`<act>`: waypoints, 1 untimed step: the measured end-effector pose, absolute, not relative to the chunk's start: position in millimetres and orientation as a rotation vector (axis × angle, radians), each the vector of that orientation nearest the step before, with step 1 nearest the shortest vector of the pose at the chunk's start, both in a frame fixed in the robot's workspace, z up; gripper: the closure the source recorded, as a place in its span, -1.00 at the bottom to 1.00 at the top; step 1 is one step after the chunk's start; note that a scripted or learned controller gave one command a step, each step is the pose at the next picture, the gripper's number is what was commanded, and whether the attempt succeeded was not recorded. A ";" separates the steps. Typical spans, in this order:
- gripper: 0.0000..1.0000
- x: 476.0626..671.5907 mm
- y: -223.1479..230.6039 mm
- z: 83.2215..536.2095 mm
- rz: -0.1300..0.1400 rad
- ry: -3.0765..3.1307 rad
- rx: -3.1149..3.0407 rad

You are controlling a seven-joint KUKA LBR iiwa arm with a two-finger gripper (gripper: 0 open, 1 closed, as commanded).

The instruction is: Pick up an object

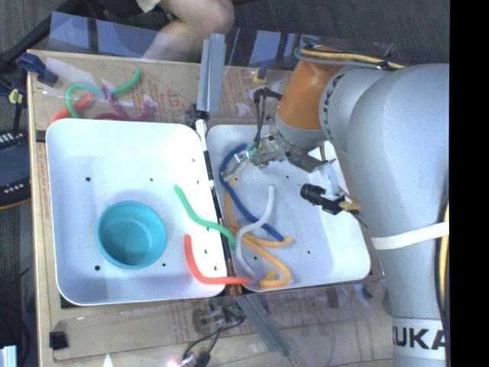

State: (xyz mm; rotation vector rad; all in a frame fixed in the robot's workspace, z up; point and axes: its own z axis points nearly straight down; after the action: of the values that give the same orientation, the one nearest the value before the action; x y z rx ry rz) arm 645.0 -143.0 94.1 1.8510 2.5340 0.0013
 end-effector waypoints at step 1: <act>1.00 645.3 -142.0 104.3 0.001 2.538 1.848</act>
State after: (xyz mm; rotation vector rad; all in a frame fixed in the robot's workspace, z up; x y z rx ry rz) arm 645.3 -142.0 104.3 1.8481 2.5383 0.0015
